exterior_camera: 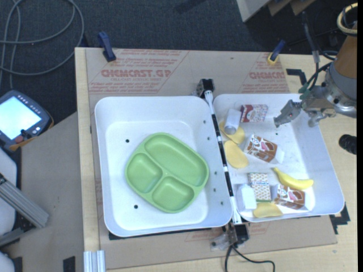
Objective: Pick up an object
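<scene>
My gripper point(299, 115) hangs over the far right part of the right bin point(328, 169), its two fingers spread apart with nothing between them. Several small items lie in that bin: a red and white carton point(253, 113), a white can point(232, 120), a flat yellow piece point(236, 154), a brown snack packet point(261, 149), a banana point(293, 180), a checkered box point(260, 186) and a red packet point(290, 198). The carton lies just left of the gripper; the brown packet lies below and left of it.
The left bin point(113, 123) holds a green divided plate point(166, 172). A black divider bar point(218, 146) runs between the bins. Blue clamps point(106, 46) grip the board's far edge. A handheld screen point(20, 119) sits off the bench at left.
</scene>
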`<state>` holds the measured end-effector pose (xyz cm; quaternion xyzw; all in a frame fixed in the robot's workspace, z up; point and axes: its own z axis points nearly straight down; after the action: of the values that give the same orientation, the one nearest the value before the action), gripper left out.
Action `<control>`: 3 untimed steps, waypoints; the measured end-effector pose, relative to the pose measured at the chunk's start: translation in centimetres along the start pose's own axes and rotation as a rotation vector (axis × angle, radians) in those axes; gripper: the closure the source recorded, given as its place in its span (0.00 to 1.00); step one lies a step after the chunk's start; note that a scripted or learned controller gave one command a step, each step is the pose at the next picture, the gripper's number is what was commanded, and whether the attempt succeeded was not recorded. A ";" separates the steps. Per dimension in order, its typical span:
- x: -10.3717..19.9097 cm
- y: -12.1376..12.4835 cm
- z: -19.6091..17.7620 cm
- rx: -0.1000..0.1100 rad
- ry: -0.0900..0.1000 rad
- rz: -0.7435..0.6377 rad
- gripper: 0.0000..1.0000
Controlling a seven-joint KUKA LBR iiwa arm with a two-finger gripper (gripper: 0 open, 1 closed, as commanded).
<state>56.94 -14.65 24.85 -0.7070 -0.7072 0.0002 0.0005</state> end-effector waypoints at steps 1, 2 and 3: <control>-1.5 -2.8 5.5 0.000 0.000 0.001 0.00; -3.3 -4.6 16.4 -0.001 0.000 0.001 0.00; -1.0 -9.0 16.4 -0.001 0.000 0.001 0.00</control>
<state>47.93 -15.63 8.44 -0.7075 -0.7067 -0.0001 0.0003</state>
